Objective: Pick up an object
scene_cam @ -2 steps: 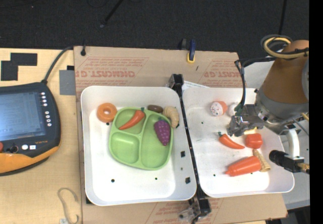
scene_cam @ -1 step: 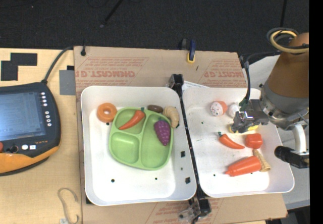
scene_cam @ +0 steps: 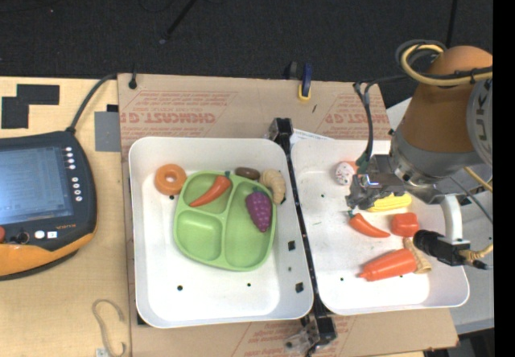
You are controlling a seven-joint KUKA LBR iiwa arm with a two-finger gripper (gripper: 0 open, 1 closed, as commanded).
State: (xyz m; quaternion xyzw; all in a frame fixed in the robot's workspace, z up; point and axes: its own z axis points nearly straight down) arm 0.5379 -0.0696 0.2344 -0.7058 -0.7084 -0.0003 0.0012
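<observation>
Under hand (scene_cam: 364, 196): corn (scene_cam: 389, 203) lengthwise left-right.

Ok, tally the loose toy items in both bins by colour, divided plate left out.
Orange: 3, donut, left-bin pepper, carrot
Red: 2, chili, block
Purple: 1, grapes
Yellow: 1, corn
Brown/tan: 2
White speckled: 1
Total: 10

Two bins stood side by side. In the left bin (scene_cam: 153, 283) lay a divided plate (scene_cam: 209, 239), with a toy chili (scene_cam: 209, 190) and a grape bunch (scene_cam: 258, 210) on it; a doughnut (scene_cam: 170, 178) lay just left of it. In the right bin (scene_cam: 338, 283) the gripper (scene_cam: 360, 194) hung beside a corn cob (scene_cam: 389, 203), with a carrot (scene_cam: 388, 265) nearer the front. A teach pendant (scene_cam: 40, 199) lay left of the bins.
</observation>
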